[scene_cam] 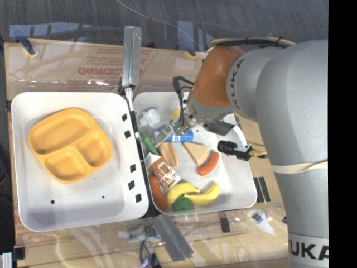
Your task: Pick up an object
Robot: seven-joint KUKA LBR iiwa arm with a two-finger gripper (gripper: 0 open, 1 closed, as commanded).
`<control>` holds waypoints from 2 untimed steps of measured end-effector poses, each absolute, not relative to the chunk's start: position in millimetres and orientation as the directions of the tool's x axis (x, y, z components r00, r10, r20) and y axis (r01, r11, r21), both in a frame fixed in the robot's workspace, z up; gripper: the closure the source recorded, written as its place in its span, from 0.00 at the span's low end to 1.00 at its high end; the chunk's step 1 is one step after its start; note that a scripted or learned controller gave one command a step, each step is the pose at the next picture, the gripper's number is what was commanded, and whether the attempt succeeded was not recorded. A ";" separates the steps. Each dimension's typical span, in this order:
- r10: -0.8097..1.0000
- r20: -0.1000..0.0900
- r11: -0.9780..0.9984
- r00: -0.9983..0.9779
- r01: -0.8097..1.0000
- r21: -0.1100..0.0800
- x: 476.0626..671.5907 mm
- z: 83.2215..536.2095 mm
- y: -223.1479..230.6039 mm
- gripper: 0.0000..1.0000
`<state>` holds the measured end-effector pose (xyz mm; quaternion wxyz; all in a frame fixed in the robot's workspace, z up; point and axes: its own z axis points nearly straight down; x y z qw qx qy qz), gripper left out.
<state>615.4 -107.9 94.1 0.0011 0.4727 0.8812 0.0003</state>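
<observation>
Arm [290,121], grey with an orange band, fills the right side of the frame and bends down into the right bin [245,191]. The left bin [22,116] takes up the left half and holds a yellow divided tray [70,144], tilted a little, in its upper part. The right bin lies at centre, crowded with toy food. The gripper [179,128] hangs over that bin's upper middle, just beside a crumpled white wad [149,117] and above a blue-and-white item [184,137]; whether it is clenched or released I cannot tell, since the wrist hides it. Below it lie a bread slice [168,154], a cheese wedge [195,151] and a red sausage [208,163] side by side. At the lower edge sit a banana [195,193], a small printed box [165,175], a green broccoli piece [183,204] and, against the left wall, a green pepper [148,144].
</observation>
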 end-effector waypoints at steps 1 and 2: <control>0.793 0.001 0.609 -0.609 0.793 -0.001 578.4 91.9 -102.7 0.00; 0.790 0.000 0.613 -0.613 0.790 0.000 579.4 102.2 -102.4 1.00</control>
